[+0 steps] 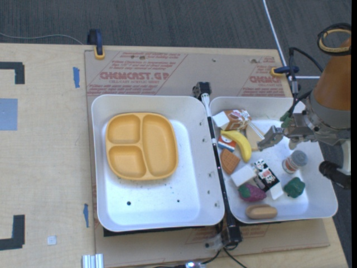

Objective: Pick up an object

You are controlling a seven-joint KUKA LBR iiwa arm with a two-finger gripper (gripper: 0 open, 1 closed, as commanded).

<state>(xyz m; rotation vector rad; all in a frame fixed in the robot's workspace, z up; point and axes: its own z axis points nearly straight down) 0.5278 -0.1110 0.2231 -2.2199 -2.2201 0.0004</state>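
Note:
The right bin (321,208) holds a heap of small toy foods. Among them are a yellow banana (240,144), a white carton (237,118), a brown waffle piece (230,161), a black-and-white cow figure (265,173), a purple item (252,192), a green broccoli (294,187), a tan bread roll (261,211) and a small can (294,162). My gripper (281,135) hangs over the upper right part of this bin. It is just right of the banana and above the can, with nothing visibly held.
The left bin (189,205) holds a yellow divided plate (142,146) in its upper left half. A black hinge bar (215,149) runs between the two bins. The arm's orange band (334,82) and cables are at the right edge.

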